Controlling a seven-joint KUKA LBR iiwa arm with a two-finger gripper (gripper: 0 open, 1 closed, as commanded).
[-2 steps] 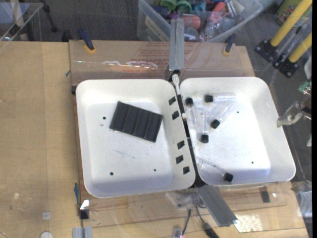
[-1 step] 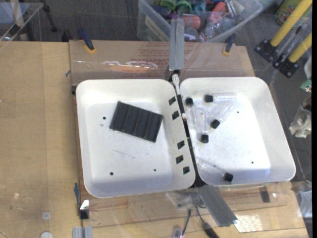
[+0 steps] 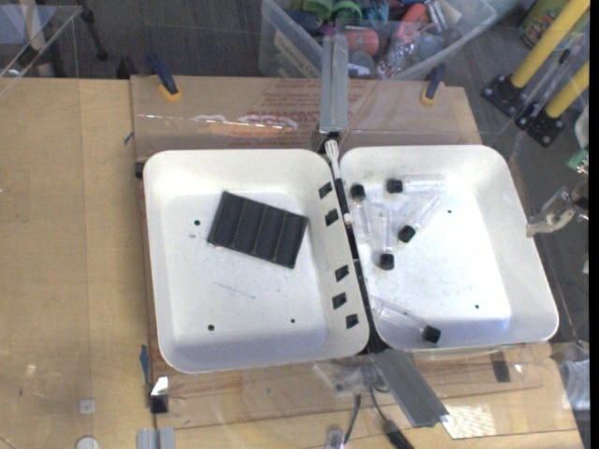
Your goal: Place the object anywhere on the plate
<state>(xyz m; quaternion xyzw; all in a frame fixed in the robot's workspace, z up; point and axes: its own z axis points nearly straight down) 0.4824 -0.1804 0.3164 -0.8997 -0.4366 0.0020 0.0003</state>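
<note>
A black ribbed rectangular plate [image 3: 257, 229] lies flat and slightly turned in the left white bin [image 3: 178, 335]. The right white bin [image 3: 496, 297] holds several clear plastic tubes with black caps. One cluster of tubes [image 3: 388, 218] lies near that bin's upper left. Another capped tube [image 3: 416, 327] rests by its front wall. All the tubes lie on the bin floor, apart from the plate.
Black clips [image 3: 339, 271] line the seam between the two bins. A metal bar [image 3: 333, 92] runs back from the seam. Behind the bench stands a clear tub of colourful toys [image 3: 374, 7]. Yellow poles [image 3: 557, 36] lean at the back right, and a small grey fitting [image 3: 554, 218] sits at the right.
</note>
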